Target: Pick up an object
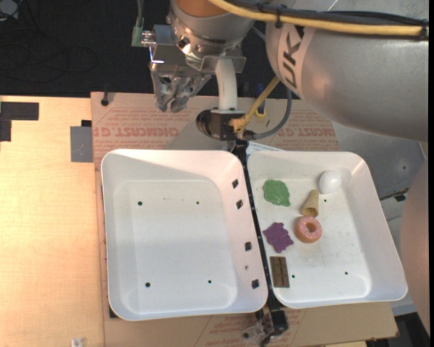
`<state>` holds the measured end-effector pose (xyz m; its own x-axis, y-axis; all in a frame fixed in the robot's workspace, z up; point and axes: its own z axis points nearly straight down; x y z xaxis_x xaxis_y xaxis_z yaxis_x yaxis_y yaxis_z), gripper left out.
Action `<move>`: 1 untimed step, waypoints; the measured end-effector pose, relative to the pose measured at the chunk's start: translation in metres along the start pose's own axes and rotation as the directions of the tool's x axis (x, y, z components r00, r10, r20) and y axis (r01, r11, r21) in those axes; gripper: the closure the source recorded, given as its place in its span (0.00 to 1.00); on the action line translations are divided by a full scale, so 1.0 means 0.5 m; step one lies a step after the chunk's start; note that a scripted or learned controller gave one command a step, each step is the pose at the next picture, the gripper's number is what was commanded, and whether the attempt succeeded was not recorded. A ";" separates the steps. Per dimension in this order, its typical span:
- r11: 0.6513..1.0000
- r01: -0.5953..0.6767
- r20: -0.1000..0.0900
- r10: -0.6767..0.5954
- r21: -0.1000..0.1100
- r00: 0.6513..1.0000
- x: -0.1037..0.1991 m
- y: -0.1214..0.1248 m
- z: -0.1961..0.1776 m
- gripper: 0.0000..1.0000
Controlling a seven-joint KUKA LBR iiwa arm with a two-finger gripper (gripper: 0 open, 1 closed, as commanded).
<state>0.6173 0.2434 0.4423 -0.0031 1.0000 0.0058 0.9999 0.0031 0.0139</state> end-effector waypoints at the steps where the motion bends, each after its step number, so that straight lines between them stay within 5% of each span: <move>1: 1.000 -0.005 0.009 0.005 0.023 1.000 -0.124 -0.132 0.064 1.00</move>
